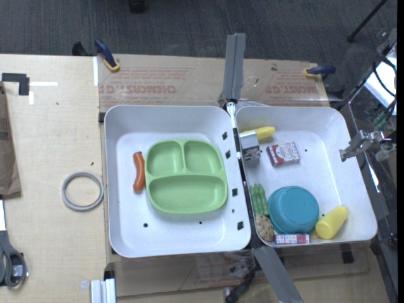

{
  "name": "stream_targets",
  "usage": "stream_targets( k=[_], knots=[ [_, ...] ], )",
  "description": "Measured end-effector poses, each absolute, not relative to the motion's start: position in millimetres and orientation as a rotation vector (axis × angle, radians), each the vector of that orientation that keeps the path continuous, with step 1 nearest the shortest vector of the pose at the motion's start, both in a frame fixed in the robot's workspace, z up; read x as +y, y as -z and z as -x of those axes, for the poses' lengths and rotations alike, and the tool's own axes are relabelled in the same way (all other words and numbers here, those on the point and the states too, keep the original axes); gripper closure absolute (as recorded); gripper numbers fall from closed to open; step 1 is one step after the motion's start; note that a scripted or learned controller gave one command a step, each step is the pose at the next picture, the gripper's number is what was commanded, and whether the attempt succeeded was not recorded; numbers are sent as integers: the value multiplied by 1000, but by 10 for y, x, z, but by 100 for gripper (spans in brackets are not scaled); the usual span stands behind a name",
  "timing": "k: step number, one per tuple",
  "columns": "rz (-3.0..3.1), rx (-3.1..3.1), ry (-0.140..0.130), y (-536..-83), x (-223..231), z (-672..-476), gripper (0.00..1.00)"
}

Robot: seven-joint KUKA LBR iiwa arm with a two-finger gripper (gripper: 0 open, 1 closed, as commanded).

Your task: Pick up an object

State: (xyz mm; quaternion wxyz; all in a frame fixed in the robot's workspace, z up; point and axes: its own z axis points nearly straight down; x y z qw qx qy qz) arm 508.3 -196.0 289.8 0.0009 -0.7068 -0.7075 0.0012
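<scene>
The left bin [120,169] holds a green divided plate [186,175] with an orange toy sausage [138,171] lying beside its left edge. In the right bin [334,131] are a yellow toy [260,132] at the back left, a small grey metallic block [250,150] just below it, and a red-and-white box [283,154]. Nearer the front sit a blue bowl [293,208], a yellow cylinder [331,222], a green pea pod [258,197], a brown cookie [265,227] and a flat red-and-white packet [292,238].
On the bench left of the bins lie a grey tape ring [83,190], scissors [11,267] and a brown bag [7,144]. A grey post [234,65] rises behind the seam between the bins. Clamps [107,54] hold the cardboard at the back.
</scene>
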Motion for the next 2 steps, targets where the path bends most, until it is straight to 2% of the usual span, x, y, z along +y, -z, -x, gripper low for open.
stream_targets(
  k=[1,2],
  knots=[
    [1963,-2454,-2,-2913,-2220,-5846,0],
    [1911,-2491,-2,-1868,-1813,-5339,0]
  ],
)
